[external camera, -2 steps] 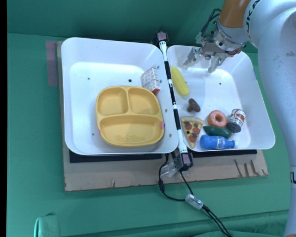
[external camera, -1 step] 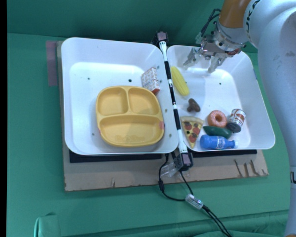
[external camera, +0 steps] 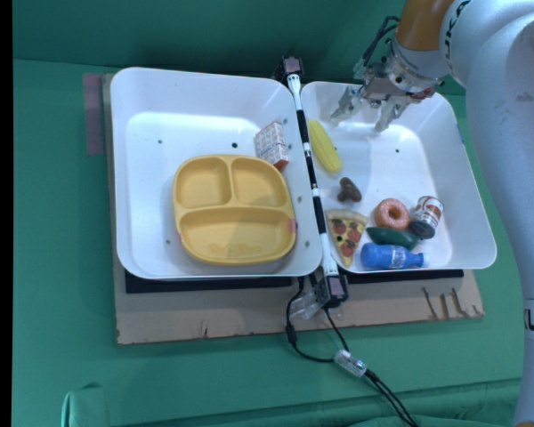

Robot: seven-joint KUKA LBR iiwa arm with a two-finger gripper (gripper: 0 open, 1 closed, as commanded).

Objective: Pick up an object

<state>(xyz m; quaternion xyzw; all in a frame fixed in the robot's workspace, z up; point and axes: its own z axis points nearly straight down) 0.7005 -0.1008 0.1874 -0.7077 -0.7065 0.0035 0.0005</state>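
My gripper [external camera: 361, 116] hangs over the back of the right bin [external camera: 445, 154], its fingers spread open with nothing between them. Left of and below it lies a yellow corn cob [external camera: 324, 146]. Further forward in that bin are a small brown piece [external camera: 349, 189], a pizza slice [external camera: 345, 235], a donut [external camera: 392, 213], a small can [external camera: 426, 216], a green pepper [external camera: 392, 237] and a blue bottle [external camera: 391, 256]. The left bin [external camera: 151, 105] holds a yellow divided plate [external camera: 234, 210] and a small white and red box [external camera: 272, 143].
A black and white divider bar [external camera: 308, 167] runs between the two bins. Both bins stand on a cardboard sheet [external camera: 205, 314] over green cloth. Cables [external camera: 338, 350] trail off the front edge. The grey arm [external camera: 516, 149] fills the right side.
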